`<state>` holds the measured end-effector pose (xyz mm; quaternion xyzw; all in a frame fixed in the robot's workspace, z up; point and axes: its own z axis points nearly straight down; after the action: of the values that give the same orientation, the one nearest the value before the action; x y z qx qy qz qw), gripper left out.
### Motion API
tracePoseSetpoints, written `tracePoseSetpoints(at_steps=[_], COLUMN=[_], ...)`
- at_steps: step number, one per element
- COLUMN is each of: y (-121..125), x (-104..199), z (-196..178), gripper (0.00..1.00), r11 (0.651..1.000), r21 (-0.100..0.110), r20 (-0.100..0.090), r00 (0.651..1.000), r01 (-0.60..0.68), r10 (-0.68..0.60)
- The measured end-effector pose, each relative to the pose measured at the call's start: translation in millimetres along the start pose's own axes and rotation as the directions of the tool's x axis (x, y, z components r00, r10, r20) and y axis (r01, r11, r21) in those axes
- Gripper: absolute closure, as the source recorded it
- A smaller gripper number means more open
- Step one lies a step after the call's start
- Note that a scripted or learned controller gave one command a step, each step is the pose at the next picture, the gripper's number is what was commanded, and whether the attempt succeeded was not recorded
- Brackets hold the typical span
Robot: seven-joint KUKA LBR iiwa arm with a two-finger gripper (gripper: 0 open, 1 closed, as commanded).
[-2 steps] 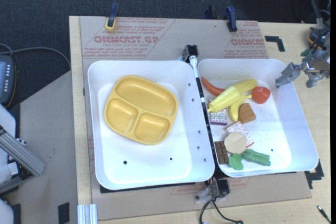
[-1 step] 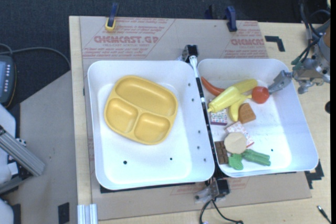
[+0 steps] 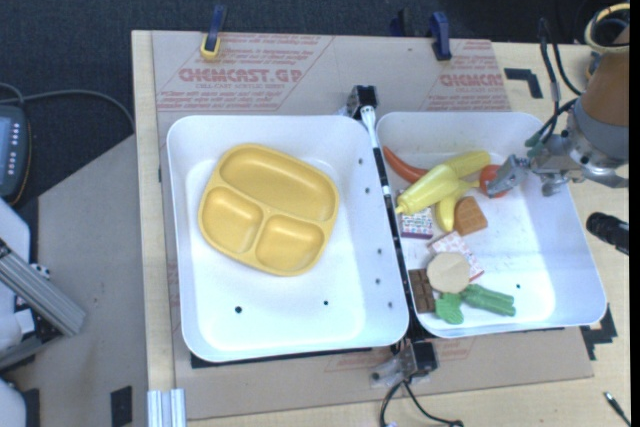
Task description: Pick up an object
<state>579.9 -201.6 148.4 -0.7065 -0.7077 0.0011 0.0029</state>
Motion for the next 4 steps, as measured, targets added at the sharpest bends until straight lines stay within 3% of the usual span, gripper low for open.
tracePoseSetpoints(at_steps=[1, 2, 3, 4], y=[6, 9, 11, 17], x=[3, 2, 3, 2], z=[59, 58, 46, -17], gripper=[0.0, 0.0, 1.0, 1.0], r11=[1.0, 1.0, 1.0, 1.0], r21=[-0.007, -0.012, -0.02, -0.012], r20=[0.0, 0.003, 0.002, 0.005], r00=[1.0, 1.0, 1.0, 1.0], r01=[-0.001, 0.0, -0.001, -0.001], r10=[0.001, 0.001, 0.001, 0.001])
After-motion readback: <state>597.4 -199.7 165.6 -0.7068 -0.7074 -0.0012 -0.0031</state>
